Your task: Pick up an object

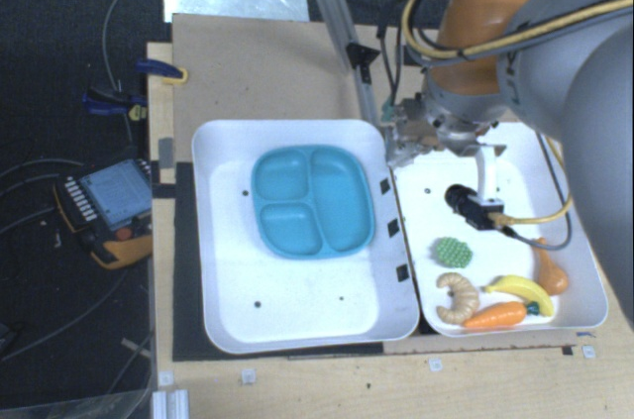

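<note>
Gripper (404, 142) low at right bin (428, 217) upper-left corner, open or closed: can't tell. Croissant (456, 296), carrot (495, 315), banana (519, 287) clustered at bin's near end. Blue divided plate (312, 201) in left bin (297, 300).

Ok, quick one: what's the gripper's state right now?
Gripper: open or closed cannot be told; it sits at the far left corner of the right bin.

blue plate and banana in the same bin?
No, the blue plate lies in the bin at the view's left, while the banana lies in the bin at the view's right, beside the carrot.
</note>
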`<state>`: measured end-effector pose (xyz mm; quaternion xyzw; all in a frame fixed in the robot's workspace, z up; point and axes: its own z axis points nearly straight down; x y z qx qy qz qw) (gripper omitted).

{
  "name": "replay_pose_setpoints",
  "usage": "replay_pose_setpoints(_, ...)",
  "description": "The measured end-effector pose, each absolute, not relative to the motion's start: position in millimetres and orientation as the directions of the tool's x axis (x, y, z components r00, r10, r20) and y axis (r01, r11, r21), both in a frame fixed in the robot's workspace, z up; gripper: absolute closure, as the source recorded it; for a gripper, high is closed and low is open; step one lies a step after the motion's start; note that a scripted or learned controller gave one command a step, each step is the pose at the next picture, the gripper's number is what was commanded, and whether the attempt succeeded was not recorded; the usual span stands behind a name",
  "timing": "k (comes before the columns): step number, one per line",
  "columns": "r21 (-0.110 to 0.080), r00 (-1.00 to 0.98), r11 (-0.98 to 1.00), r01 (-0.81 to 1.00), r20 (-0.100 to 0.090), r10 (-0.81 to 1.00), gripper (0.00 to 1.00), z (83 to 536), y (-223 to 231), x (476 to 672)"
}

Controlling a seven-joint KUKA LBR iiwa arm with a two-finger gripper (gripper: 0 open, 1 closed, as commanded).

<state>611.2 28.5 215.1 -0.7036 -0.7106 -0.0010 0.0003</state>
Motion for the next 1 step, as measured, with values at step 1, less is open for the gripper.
replay_pose_setpoints(1,0.003,-0.011,0.011,1.0,0.003,1.0,1.0,215.7,86.2,624.4)
